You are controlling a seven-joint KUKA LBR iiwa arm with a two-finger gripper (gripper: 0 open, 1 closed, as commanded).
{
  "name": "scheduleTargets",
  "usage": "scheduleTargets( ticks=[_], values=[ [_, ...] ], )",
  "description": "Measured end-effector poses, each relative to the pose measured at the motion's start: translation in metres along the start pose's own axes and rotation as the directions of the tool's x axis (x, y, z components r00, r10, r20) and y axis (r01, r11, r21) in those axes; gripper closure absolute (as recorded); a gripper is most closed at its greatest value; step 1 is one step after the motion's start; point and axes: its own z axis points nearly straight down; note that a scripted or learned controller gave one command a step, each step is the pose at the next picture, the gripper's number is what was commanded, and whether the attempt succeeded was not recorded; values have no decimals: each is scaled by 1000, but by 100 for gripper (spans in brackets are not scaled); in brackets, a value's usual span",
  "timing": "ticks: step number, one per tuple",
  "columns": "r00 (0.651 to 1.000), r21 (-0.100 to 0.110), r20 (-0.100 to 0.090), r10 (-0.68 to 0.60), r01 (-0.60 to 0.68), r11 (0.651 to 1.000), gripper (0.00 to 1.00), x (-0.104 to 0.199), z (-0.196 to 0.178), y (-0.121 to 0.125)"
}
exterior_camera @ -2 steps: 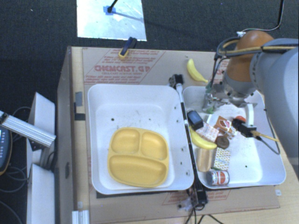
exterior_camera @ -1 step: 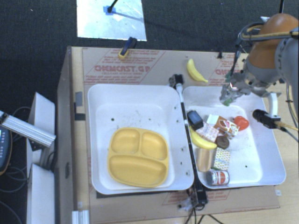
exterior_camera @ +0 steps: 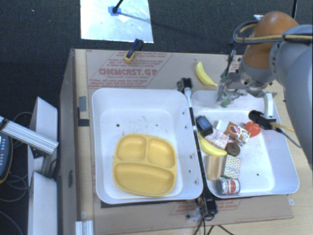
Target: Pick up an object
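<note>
Gripper [exterior_camera: 226, 97]: at the far rim of the right bin [exterior_camera: 266, 168], above its back left corner, on a grey arm with an orange band. Whether it is open or closed cannot be told, nor whether it has hold of anything. Right bin, contents, clustered along its left side and centre:

- one banana [exterior_camera: 212, 148], yellow, curved, lying beside the dividing wall
- one small black device [exterior_camera: 204, 125], flat and rectangular, just behind the banana
- one gold-tan cup [exterior_camera: 214, 166], upright, touching the near side of the banana
- one can [exterior_camera: 228, 186], on its side at the near rim, red label and silver end
- one red-and-white packet [exterior_camera: 236, 131], tilted
- one small red item [exterior_camera: 253, 129], just to the right of that packet
- one brown round item [exterior_camera: 233, 149]
- one patterned pale packet [exterior_camera: 234, 165], between the cup and the bin's bare floor

All lie well apart from the gripper, toward the near side. Left bin [exterior_camera: 146, 106]: one yellow divided plate [exterior_camera: 144, 163], three compartments, lying flat toward the near side. Bench [exterior_camera: 161, 62]: brown sheet with red lettering, bearing a second banana [exterior_camera: 205, 75] just behind the right bin, near the gripper, and a yellow-and-black item [exterior_camera: 132, 50] at the far edge.
</note>
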Motion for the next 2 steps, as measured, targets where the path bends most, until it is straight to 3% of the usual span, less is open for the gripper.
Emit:
scheduleTargets(
  ticks=[1,2],
  values=[
    [1000,0,1,2,-2,1000,100,26,-32,-47],
    [1000,-1,2,4,-4,1000,100,-3,-83,-80]
  ],
)
